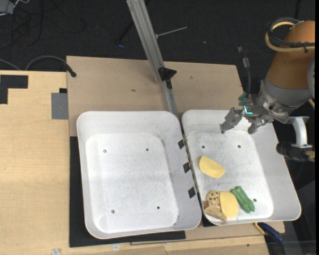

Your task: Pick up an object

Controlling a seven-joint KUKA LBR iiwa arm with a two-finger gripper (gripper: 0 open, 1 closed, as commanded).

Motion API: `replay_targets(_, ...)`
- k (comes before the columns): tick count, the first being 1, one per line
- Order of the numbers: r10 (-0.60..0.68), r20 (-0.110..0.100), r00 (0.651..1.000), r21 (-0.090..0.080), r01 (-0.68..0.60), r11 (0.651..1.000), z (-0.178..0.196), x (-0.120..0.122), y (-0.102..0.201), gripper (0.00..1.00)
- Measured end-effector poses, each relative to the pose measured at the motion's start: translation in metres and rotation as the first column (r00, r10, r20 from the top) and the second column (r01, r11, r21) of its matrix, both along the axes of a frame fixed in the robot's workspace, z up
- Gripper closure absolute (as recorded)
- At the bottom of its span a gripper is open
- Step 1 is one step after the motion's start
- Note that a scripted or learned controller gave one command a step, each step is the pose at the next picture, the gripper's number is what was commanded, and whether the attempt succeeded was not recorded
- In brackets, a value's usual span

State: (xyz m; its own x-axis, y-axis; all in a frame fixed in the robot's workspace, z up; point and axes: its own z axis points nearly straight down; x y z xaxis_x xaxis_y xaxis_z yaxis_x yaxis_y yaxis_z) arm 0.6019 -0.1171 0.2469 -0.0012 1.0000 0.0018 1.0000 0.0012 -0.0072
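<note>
- Clutter first, nearest the camera: at the right white shallow plastic bin's (276, 166) front corner lie a tan speckled cookie-like piece (213, 203), a pale yellow oblong block (228, 204) and a green ridged pickle-shaped toy (243, 198), all touching or overlapping one another.
- Further back in that bin, near the divider, a yellow rounded lemon-like lump (211, 167) sits alone, apart from the pile.
- Beside it, the left white shallow plastic bin (95, 129).
- Farthest back, my two-finger gripper (239, 122) hangs over the right bin's rear part, fingers spread wide and nothing between them.
- Any of the four would serve; I judge the lone yellow lump the easiest target.
- Risks as I see them: the lump looks smooth and rounded, so a close off its middle could squirt it sideways toward the bin wall.
- Going for the pile instead, my spread fingers could land on two pieces at once, or push them into the corner and close on nothing.
</note>
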Motion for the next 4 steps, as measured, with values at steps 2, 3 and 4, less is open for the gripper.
replay_targets(2,-0.002,-0.002,1.0,-0.001,0.002,1.0,-0.051,-0.01,-0.004,0.0)
replay_targets(3,-0.002,-0.001,1.0,0.0,0.002,1.0,-0.103,-0.001,-0.002,0.0)
replay_targets(4,-0.003,0.003,1.0,-0.001,0.003,1.0,-0.156,-0.001,-0.001,0.0)
